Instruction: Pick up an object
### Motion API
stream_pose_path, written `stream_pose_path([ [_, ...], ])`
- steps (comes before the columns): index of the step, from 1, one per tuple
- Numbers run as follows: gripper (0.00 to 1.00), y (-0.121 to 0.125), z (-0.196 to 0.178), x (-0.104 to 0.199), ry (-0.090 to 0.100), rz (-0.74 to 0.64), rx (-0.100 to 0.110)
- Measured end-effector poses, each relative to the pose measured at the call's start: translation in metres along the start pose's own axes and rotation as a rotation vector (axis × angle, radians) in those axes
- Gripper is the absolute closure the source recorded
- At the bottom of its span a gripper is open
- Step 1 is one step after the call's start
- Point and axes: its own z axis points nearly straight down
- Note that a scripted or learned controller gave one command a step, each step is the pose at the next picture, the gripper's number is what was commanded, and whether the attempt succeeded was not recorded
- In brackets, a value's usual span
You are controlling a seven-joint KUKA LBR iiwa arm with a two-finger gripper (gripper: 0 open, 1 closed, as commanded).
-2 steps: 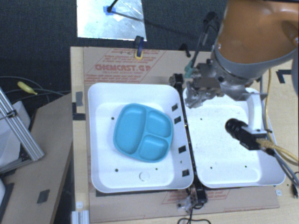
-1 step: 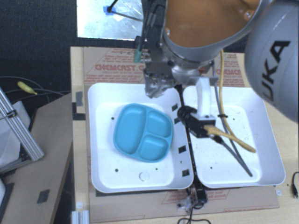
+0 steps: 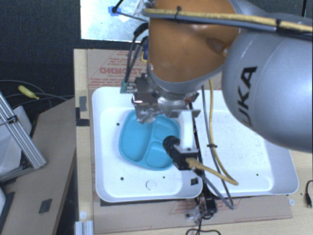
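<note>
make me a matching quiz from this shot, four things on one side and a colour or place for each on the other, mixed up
Things:
1. shallow divided plastic tray
2. band above the arm's wrist
3. left white bin
4. right white bin

Descriptions:
A. orange
B. light blue
C. holds the tray
D. lies under the grey arm

Pairs: 1-B, 2-A, 3-C, 4-D

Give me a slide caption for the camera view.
KUKA arm's gripper lowered over a blue divided plastic tray in the left white bin.
</note>
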Motion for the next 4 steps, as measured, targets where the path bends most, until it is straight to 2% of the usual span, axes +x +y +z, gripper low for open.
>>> stream_pose_path([
  [1, 1.0, 0.035, 0.172, -0.004, -0.006, 0.009, 0.007],
  [2, 1.0, 0.037, 0.152, -0.002, 0.002, 0.008, -0.006],
  [3, 1.0, 0.069, 0.107, -0.084, -0.001, 0.015, -0.012],
  [4, 1.0, 0.022, 0.045, -0.086, 0.004, 0.004, -0.011],
])
